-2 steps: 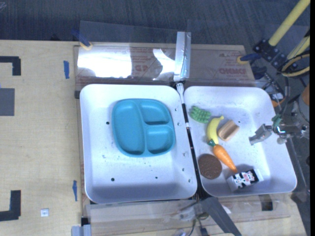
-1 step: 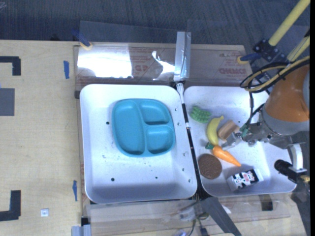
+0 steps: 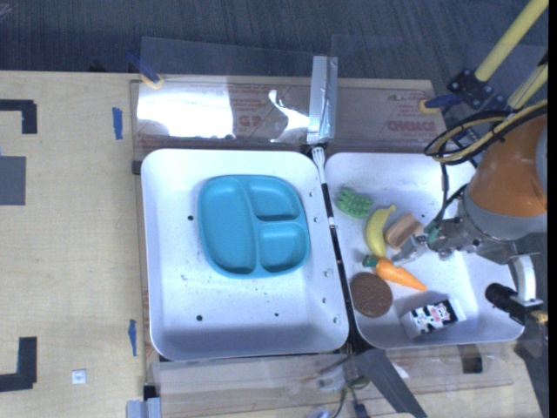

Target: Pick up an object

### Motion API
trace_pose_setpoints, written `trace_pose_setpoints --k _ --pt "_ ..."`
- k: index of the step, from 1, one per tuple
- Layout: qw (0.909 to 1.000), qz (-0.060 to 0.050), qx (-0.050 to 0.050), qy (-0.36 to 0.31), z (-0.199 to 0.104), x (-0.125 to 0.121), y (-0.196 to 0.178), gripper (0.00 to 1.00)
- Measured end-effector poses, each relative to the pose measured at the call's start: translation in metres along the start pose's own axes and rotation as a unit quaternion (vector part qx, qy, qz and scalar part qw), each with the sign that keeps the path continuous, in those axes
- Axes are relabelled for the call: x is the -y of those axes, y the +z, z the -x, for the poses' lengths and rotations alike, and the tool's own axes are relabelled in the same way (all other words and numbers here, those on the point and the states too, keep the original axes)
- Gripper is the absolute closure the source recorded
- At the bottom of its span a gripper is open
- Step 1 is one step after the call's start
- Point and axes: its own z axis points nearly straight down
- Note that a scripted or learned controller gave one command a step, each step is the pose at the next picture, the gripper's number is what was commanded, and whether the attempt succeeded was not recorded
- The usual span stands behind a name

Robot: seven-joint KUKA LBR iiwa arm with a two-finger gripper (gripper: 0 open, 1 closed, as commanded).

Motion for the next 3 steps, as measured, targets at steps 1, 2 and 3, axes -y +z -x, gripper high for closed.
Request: trace_pose_setpoints --k 1,2,3 --pt "1.0000 0.007 0.000 -0.004 -0.046 0.032 0.029 0.00" --pt "0.9908 0.000 0.000 -0.135 -0.073 0.019 -0.065 0.00" --pt "0.9949 -0.005 -0.002 -0.101 -0.019 0.043 0.002 0.00"
